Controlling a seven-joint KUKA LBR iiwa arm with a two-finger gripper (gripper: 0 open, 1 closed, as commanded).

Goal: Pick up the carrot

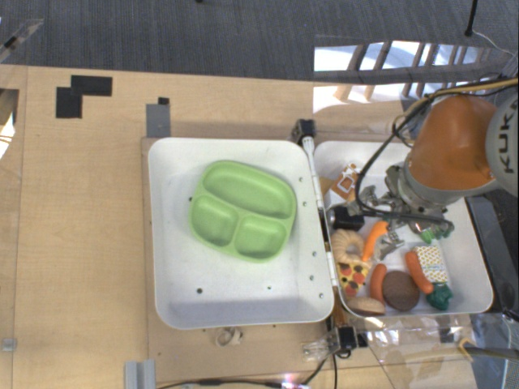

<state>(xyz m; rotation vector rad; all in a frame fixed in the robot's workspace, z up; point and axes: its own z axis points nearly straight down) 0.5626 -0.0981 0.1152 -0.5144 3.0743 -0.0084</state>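
we hang our gripper point(388, 235) low in the right bin point(478, 258), fingers just right of the carrot point(374, 238), which leans on toy food beside them; crowding forces this tight approach. finger spread: we cannot tell.

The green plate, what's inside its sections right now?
The green plate sits in the left bin and all three sections show bare green. What lies under the plate is covered. The carrot is in the right bin.
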